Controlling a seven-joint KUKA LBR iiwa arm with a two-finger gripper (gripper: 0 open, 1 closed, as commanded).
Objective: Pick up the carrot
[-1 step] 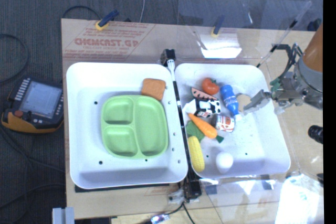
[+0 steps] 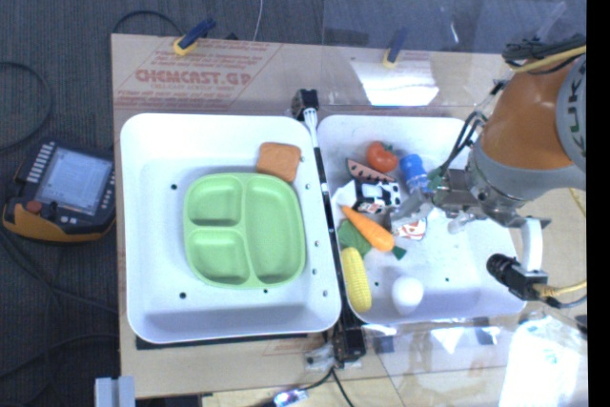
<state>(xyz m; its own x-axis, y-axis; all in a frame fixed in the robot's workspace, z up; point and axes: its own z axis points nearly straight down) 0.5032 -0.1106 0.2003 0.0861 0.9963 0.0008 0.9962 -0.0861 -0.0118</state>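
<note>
The tapered orange plastic carrot with its green leafy end is seen lying in the right-hand shallow white bin, close to that bin's left wall, slanted with the tip toward the wall. It has not been lifted; nothing is seen between the jaws, so the whole pick is judged to be left. The grey two-finger gripper is placed just right of the carrot, low over the clutter, and whether the jaws are open or closed cannot be told.

Against the carrot's lower side a knobbly yellow ear of corn is laid, and a smooth white egg rests further right. Above the carrot a glossy red tomato and a blue bottle-shaped toy are crowded together. Left of the carrot's bin, a matt green three-compartment plate and a tan toast slice are held in the other bin.
</note>
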